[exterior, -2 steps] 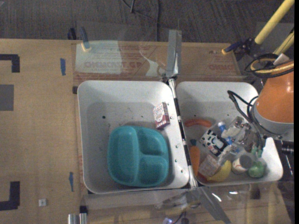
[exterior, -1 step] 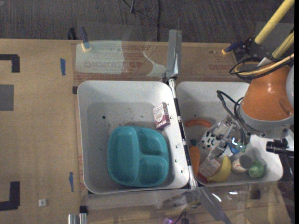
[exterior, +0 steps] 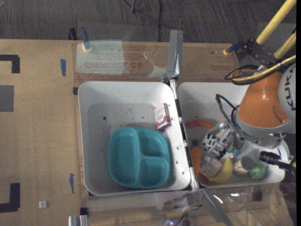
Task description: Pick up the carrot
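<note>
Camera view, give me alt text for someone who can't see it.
A grey and orange robot arm reaches into the right white bin, its gripper low among small toys beside an orange carrot. The left bin holds a teal divided plate and a small carton.

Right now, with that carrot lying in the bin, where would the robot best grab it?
Probably around its upper half, coming straight down from above. The carrot lies flat and lengthwise, close along the left wall of the right bin, so a sideways approach looks blocked. A small packet crowds its lower end, while the upper part has more bare floor beside it.
</note>
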### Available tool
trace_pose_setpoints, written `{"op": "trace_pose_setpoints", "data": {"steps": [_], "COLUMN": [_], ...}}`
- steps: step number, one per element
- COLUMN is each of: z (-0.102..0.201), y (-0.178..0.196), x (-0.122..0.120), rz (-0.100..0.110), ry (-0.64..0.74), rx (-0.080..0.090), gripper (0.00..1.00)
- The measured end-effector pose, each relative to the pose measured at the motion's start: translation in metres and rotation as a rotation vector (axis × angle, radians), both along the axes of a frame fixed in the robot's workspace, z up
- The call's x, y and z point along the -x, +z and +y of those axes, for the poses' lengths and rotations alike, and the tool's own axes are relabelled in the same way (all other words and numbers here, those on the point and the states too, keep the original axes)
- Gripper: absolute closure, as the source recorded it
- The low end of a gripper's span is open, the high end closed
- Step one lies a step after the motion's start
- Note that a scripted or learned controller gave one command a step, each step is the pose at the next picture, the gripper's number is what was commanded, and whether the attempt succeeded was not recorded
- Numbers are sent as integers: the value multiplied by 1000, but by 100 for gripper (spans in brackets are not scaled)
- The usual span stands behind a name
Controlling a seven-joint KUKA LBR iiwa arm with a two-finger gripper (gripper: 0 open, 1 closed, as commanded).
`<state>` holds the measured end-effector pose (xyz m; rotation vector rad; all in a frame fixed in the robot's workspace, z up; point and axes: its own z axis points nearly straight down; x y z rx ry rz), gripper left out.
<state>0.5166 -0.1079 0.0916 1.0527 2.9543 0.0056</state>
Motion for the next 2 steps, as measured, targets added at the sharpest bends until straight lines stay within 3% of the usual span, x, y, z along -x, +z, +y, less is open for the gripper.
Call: {"op": "trace_pose_setpoints", "data": {"steps": [1,2], "z": [5,3], "y": [-2,-4], "x": [-55,-126], "rz": [-4,-2], "ry": [-76,-511], "rx": [10,3], "gripper": [0,0]}}
